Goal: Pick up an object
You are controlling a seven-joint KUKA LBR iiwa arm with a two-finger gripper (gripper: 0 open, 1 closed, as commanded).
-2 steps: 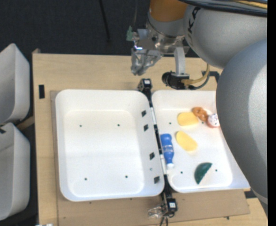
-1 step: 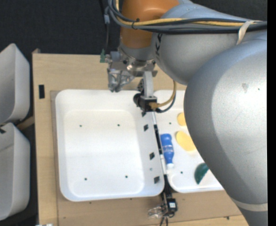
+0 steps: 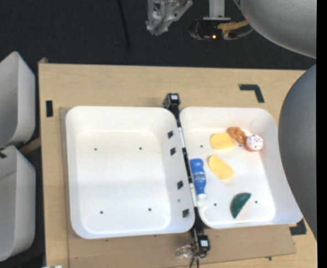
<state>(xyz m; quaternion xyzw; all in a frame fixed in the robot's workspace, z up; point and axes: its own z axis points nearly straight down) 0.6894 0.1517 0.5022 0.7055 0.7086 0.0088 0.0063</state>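
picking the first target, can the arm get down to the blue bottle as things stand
Probably yes, though awkwardly: nothing lies on the blue bottle, but it rests against the right bin's left wall, leaving little room on that side.

Arm (image 3: 283, 15) is showing as smooth, rounded pale grey casing, big curved segments, matte with soft shading. Tool (image 3: 164, 13) is looking metallic, silvery-grey, angular bracketed parts with a white block beside it. Dark ring with orange cabling and a small lit spot is sitting just below.
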